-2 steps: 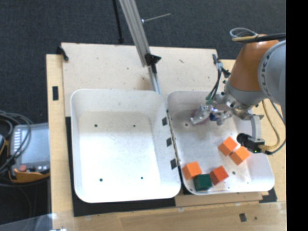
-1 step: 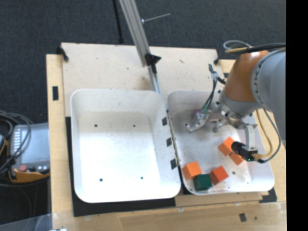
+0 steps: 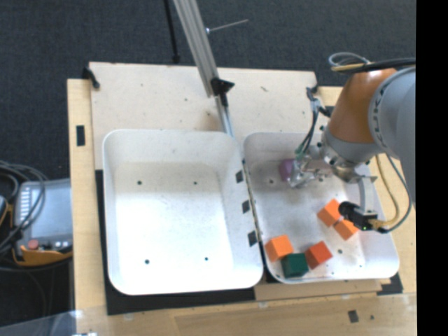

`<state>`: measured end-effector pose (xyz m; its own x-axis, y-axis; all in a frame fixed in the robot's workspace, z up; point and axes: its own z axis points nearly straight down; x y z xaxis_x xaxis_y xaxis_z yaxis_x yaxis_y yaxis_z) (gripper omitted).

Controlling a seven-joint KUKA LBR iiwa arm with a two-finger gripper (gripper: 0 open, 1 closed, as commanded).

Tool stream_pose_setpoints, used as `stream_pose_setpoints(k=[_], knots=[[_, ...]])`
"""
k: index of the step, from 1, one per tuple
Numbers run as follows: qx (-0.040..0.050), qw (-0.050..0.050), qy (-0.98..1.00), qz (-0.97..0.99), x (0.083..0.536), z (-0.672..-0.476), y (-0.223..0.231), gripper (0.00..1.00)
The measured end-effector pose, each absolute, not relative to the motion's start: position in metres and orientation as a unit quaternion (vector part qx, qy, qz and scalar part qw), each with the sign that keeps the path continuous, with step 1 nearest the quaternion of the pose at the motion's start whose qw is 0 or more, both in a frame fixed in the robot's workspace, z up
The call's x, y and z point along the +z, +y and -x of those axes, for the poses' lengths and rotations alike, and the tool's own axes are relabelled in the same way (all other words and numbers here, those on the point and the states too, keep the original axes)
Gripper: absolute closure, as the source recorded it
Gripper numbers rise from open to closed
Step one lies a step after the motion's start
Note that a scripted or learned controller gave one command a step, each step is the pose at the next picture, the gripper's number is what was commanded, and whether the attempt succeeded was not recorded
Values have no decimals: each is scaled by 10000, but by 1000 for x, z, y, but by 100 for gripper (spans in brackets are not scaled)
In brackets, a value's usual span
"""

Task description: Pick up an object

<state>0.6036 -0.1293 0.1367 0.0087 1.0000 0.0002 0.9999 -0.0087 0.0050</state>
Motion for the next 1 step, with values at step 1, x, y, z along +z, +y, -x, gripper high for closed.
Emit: stream_pose_setpoints(k=[1], knots=[[17,27,7061,-7081,187,-603,-140,100]])
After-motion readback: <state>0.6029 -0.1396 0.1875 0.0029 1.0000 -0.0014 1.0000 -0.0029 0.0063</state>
